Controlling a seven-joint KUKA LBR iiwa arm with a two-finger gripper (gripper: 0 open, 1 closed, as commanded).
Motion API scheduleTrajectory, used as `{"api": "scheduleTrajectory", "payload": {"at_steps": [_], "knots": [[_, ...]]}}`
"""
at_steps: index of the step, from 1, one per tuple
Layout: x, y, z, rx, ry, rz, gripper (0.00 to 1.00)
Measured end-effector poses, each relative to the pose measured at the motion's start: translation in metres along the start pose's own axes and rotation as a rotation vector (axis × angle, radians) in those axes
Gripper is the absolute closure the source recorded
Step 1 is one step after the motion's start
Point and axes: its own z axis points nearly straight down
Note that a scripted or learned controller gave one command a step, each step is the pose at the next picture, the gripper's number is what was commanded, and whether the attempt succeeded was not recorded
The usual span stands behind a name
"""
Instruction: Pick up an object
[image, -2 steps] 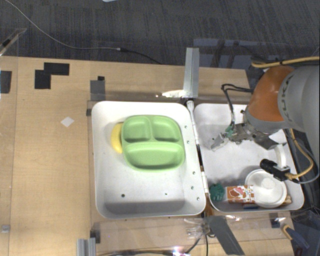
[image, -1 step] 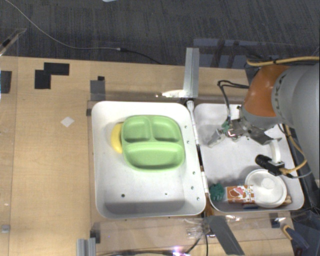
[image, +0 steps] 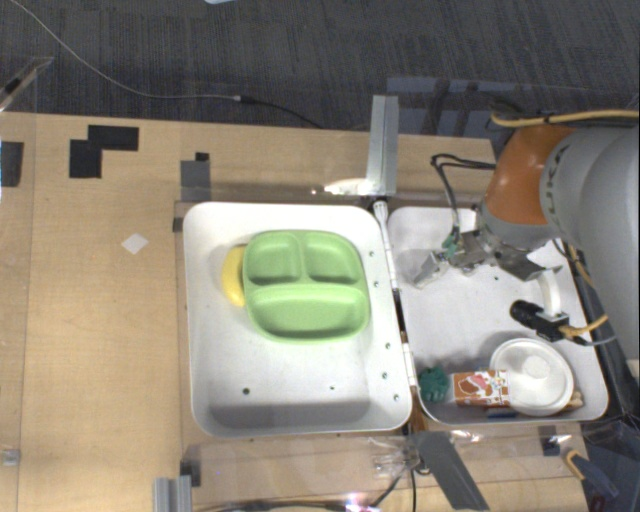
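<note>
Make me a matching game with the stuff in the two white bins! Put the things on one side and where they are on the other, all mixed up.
Things:
1. green divided plate
2. yellow thing, maybe a banana
3. white bowl
4. small carton

Places:
A. right bin, near corner on the right
B. peeking out from under the plate's left edge
C. middle of the left bin
D. right bin, front edge, just left of the bowl

Pairs: 1-C, 2-B, 3-A, 4-D
</note>
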Motion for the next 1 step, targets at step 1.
{"api": "scheduleTrajectory", "payload": {"at_steps": [1], "knots": [[-0.0361,-0.0278,-0.0315,0.004,0.002,-0.003,0.00]]}}
